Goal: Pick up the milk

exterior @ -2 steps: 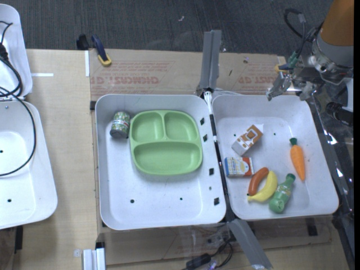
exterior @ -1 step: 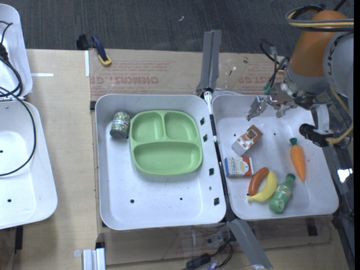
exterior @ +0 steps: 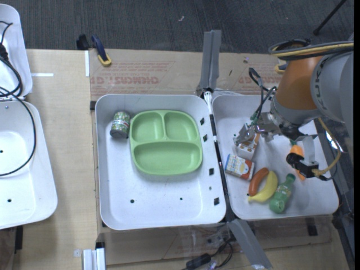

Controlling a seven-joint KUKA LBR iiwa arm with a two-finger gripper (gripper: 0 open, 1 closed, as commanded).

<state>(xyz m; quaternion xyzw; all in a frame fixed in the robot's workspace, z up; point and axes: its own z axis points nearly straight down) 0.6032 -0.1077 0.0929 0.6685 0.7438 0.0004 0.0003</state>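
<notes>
Gripper (exterior: 249,135) over small carton (exterior: 246,148), right bin (exterior: 225,117); grip state I cannot tell. Milk (exterior: 238,166) just nearer: I'd centre there before descending.

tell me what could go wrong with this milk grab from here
1. The gripper sits right over one small carton, while a second carton lies just below it; it could close on the wrong one.
2. The banana, red pepper and green bottle crowd that corner of the right bin, so a slip may scatter them.

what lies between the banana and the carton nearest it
A red-orange oblong thing, lying against the banana, beside the carton, in the camera view.
</notes>
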